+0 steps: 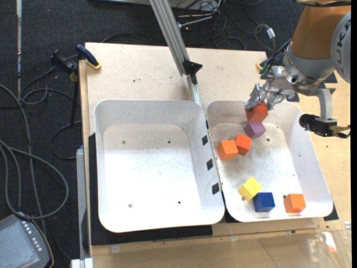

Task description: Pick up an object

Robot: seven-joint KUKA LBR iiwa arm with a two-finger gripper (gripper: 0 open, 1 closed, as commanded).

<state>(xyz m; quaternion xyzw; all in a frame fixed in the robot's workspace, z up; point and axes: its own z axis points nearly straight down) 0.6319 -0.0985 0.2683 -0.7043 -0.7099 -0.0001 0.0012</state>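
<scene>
My gripper (259, 106) hangs over the far end of the right bin (312, 166), shut on an orange-red block (258, 113) that shows between its fingers. Directly below that block a purple block (255, 128) rests on the bin floor. Two orange blocks (227, 149) (243, 144) sit touching near the bin's left wall. Toward the near end lie a yellow block (250, 188), a blue block (264, 201) and another orange block (294, 203).
The left bin (111, 149) lies beside the right one, sharing a middle rim with black clips (210, 163). A slanted metal pole (170, 29) rises from the bench behind the bins. Cables and a clamp (83, 57) lie at the left.
</scene>
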